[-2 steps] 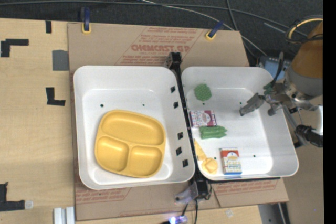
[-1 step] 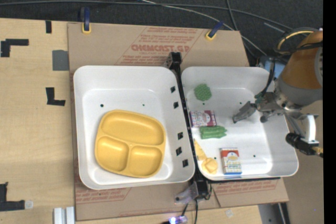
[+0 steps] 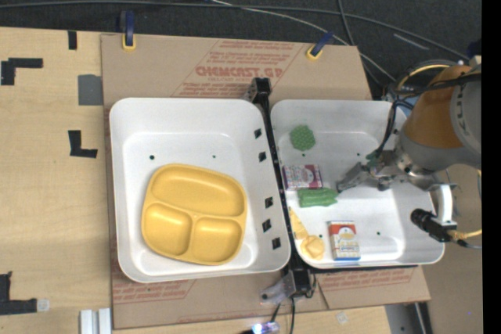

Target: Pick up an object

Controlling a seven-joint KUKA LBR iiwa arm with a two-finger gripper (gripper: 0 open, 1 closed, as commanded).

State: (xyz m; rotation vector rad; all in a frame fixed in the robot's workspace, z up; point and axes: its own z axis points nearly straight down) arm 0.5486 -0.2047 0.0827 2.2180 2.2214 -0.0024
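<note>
A: What's biggest down there?

B: The two white bins, side by side. The left bin (image 3: 125,168) holds a yellow divided tray (image 3: 194,213), which takes up most of its floor.

A: And the arm?

B: It reaches into the right bin (image 3: 344,117) from the right, and its gripper (image 3: 350,181) sits low near the bin's middle. The tips look dark and close together; I cannot tell whether they are parted or closed, and nothing is visibly between them.

A: What could it take?

B: Just left of the gripper lie a small pink-and-white packet (image 3: 302,176) and a green block (image 3: 317,198) below it. A red-and-white box (image 3: 343,239) lies near the front edge, a green knobbly ball (image 3: 303,138) toward the back, and yellowish pieces (image 3: 311,246) at the front-left corner.
</note>
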